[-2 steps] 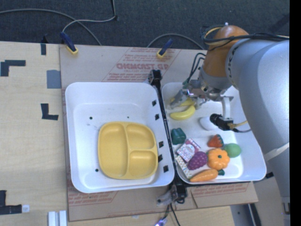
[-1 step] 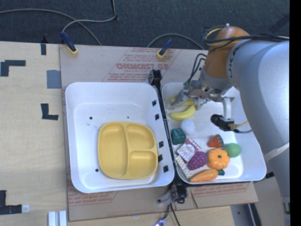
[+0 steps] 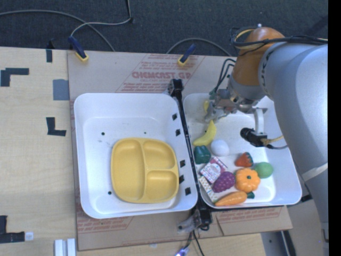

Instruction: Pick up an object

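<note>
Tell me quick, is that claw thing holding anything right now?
End effector: above the banana in the right bin; open or closed cannot be told.

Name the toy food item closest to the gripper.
The yellow banana, just below the gripper at the right bin's far end; the other toys lie nearer the camera.

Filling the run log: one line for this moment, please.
gripper: above banana, right bin | held: nothing seen | yellow tray: left bin
</note>
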You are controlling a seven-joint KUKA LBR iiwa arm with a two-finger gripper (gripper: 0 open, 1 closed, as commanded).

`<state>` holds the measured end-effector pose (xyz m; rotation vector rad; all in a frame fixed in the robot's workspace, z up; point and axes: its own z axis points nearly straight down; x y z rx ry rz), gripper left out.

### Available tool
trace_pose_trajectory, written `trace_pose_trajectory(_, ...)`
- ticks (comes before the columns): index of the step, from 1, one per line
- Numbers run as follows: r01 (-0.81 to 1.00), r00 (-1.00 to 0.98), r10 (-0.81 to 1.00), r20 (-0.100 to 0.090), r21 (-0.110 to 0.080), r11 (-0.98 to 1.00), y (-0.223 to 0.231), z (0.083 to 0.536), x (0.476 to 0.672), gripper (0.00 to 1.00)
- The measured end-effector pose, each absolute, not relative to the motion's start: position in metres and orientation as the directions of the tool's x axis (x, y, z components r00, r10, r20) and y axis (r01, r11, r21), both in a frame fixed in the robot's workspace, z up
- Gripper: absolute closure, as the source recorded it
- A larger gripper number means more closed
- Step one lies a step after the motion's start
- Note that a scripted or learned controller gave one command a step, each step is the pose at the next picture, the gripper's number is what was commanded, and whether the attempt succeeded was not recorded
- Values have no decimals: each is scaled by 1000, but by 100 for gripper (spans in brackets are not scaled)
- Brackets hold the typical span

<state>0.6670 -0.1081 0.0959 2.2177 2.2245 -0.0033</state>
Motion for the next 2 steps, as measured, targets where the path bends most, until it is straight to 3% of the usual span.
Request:
trace_pose_trajectory(1, 1000, -4, 1000, 1, 1, 4, -21, 185, 621, 100)
trace_pose_trajectory(2, 1000, -3, 1000, 0, 0, 3, 13, 240, 609, 100)
